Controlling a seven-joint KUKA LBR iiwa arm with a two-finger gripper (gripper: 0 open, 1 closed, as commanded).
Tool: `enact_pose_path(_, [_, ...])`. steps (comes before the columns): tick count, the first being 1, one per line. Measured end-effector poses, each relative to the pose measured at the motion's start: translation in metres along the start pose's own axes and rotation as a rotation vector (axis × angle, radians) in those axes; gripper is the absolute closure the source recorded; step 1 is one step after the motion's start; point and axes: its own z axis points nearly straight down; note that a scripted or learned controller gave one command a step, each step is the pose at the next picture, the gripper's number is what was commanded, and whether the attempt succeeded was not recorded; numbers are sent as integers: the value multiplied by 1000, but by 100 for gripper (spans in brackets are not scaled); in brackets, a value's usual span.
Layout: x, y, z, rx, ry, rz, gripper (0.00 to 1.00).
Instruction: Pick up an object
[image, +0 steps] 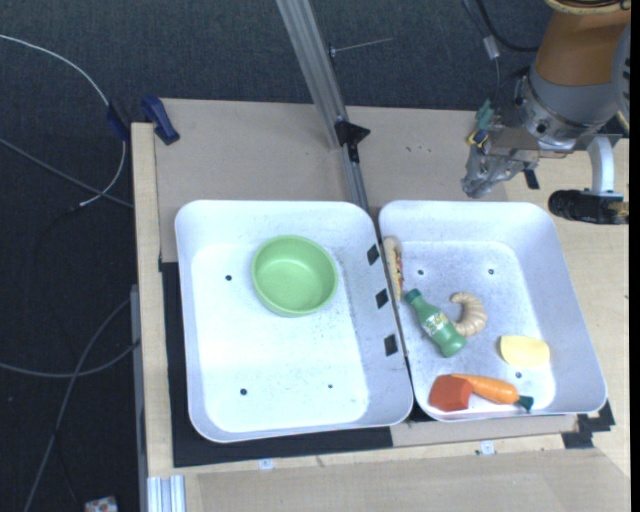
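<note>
Though hard to tell if parted, jaws above bench (250, 150), grasping nothing.

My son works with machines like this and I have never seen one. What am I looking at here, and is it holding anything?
This is one picture from a camera fixed above a bench, looking down at a slant. The grey arm with the orange band is a robot reaching in from the right; its pincer hangs above the bench just beyond the right bin, with nothing visible between its fingers. Two shallow white bins sit side by side. The left bin has a green bowl. The right one has a green bottle, a curled beige piece, a yellow piece, a carrot and a red piece.
</note>
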Motion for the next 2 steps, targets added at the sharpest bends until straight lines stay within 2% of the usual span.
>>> enact_pose_path(1, [38, -28, 8, 3, -1, 2, 100])
enact_pose_path(2, [92, -43, 22, 4, 0, 0, 100])
